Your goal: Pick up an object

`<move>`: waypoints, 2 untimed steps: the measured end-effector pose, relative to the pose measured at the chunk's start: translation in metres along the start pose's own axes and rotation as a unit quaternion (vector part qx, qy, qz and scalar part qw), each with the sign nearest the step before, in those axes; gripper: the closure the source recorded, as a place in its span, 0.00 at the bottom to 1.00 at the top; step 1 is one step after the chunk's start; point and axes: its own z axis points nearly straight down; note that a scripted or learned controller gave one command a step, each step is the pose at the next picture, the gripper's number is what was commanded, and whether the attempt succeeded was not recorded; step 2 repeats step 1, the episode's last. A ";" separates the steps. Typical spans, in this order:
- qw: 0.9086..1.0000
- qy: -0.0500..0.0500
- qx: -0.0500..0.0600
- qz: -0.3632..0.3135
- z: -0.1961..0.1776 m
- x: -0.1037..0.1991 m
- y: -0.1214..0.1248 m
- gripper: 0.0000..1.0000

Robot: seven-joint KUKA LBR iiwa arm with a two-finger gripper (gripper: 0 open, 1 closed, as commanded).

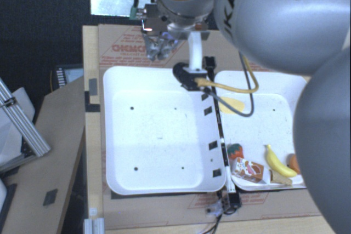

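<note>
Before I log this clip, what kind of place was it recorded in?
Most likely a robotics lab bench set up for grasping trials. Two shallow white bins, the left bin and the right bin, sit on cardboard; a grey industrial arm reaches over them, and a toy-like banana lies in the right bin.

open left bin (pixel 159 134), crowded right bin (pixel 263 112) corner

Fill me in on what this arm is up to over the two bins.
A grey KUKA arm reaches in from the right, trying to pick up an object. Its gripper sits high, above the far edge of the left bin, over the cardboard, with nothing seen between its fingers. The objects lie in the right bin: a banana, a printed packet and a small red and green item bunched in its near corner. No object has been lifted yet.
</note>
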 end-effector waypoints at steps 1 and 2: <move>1.000 -0.003 0.005 0.007 0.080 -0.070 0.034 1.00; 1.000 -0.003 0.005 0.007 0.080 -0.070 0.034 1.00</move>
